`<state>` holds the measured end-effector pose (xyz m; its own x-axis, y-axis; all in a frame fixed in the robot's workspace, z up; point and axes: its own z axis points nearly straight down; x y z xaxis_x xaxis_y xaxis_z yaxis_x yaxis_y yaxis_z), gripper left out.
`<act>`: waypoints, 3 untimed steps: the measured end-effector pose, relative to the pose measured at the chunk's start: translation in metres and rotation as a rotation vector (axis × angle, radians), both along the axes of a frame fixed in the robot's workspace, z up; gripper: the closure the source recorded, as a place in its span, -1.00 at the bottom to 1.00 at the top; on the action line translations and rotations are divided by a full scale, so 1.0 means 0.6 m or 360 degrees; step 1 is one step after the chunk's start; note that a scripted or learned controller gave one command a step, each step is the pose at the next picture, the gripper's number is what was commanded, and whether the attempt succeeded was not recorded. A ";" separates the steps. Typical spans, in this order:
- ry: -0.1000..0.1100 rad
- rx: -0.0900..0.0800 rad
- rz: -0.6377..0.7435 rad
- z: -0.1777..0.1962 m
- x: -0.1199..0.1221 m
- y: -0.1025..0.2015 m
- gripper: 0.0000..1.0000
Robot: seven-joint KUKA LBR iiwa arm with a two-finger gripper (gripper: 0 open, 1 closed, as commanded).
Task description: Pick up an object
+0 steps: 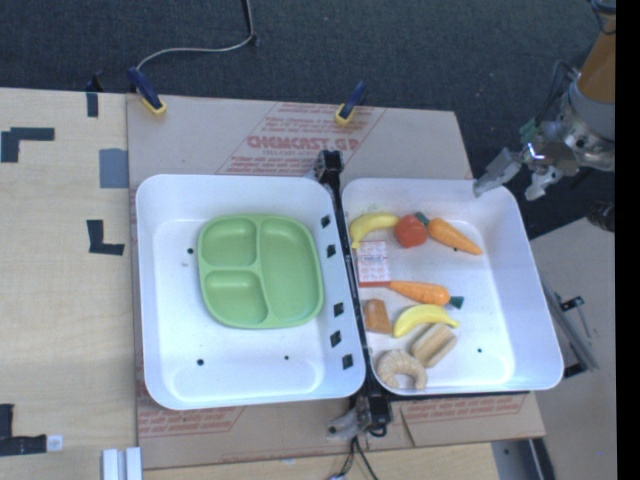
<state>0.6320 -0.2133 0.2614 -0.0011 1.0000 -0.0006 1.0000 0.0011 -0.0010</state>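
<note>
pincer (518, 171): hangs above the far right corner of the right bin (520, 298), outside its rim; two fingers spread apart, nothing between them
arm (592, 88): comes in from the right edge, orange band at the top right corner
upper carrot (454, 236): nearest item to the pincer, below and left of it, lying at a slant
tomato (410, 231): just left of that carrot, touching its green end
upper banana (371, 226): further left, near the divider between the bins
small card (373, 262): white with red print, below the upper banana
lower carrot (421, 292): well below the pincer, mid-bin, roughly level
lower banana (425, 318): just under the lower carrot
brown block (377, 316): left of the lower banana, near the divider
bread rolls (433, 344): near edge of the bin, far from the pincer
croissant (401, 369): beside the rolls, near left corner
left bin (165, 268): well away to the pincer's left
green tray (261, 271): three compartments, lying flat in the left bin
clamps (147, 90): blue and yellow, on the far edge of the cardboard
</note>
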 end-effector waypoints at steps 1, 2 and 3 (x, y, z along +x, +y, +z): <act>0.0009 0.0004 0.0000 -0.243 -0.012 0.055 -1.00; 0.0025 -0.0002 -0.0006 -0.291 0.044 0.163 -1.00; 0.0043 -0.0018 -0.0011 -0.294 0.051 0.169 -1.00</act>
